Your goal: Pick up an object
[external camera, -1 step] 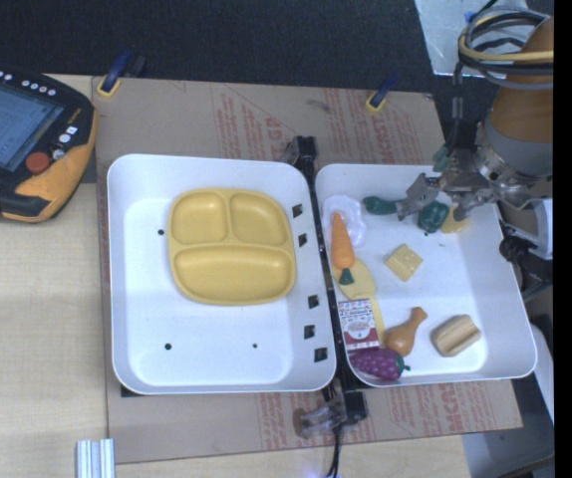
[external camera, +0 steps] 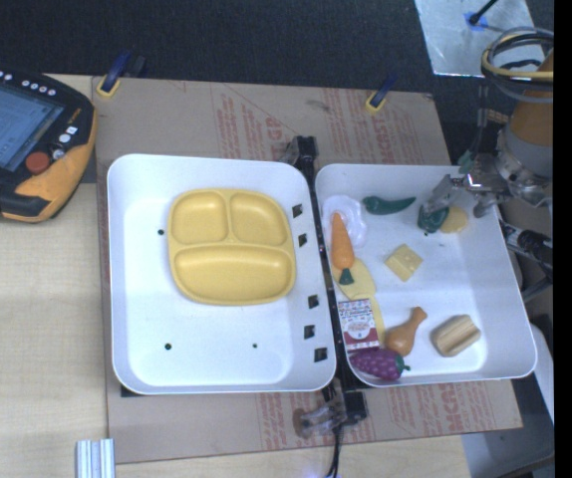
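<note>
My gripper [external camera: 448,205] reaches in from the right and hangs low over the far right corner of the right bin [external camera: 495,297]. Right under it lie a small pale yellow piece [external camera: 455,221] and a dark green bit [external camera: 431,218], partly hidden by the gripper. Whether either one is held cannot be made out. To the left lies a green chili [external camera: 390,204]. Further objects in this bin: a cheese wedge [external camera: 404,262], an orange carrot [external camera: 341,242], a drumstick [external camera: 406,331], a bread roll [external camera: 455,335], purple grapes [external camera: 376,364] and a red and white packet [external camera: 359,325].
The left bin [external camera: 137,297] holds a yellow divided plate [external camera: 232,245]. A teach pendant [external camera: 22,142] lies on the bench at the far left. The grey arm with its orange band [external camera: 527,118] stands past the right bin's far right corner.
</note>
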Available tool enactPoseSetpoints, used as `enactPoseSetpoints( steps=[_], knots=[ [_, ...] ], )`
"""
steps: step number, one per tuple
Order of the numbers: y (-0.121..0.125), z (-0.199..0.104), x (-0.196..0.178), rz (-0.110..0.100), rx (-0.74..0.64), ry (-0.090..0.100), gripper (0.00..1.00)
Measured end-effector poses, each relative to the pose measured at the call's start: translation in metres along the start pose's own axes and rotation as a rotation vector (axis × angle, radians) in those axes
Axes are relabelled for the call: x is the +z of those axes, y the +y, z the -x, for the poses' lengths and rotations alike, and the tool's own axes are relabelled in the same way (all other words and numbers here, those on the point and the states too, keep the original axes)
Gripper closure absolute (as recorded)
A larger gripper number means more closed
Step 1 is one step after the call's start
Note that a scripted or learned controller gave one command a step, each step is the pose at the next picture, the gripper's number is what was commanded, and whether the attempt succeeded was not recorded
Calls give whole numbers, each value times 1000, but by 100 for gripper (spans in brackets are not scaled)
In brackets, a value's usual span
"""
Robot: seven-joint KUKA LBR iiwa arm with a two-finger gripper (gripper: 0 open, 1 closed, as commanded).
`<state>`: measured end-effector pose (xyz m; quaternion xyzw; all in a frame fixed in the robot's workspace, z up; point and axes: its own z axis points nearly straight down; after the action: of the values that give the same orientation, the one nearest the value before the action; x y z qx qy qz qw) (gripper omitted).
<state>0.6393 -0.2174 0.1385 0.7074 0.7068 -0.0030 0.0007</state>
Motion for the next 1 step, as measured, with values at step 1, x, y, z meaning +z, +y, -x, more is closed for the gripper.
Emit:
enactPoseSetpoints(
  steps=[1],
  knots=[
    [17,-8,49,-3,-8,5,0]
  ],
)
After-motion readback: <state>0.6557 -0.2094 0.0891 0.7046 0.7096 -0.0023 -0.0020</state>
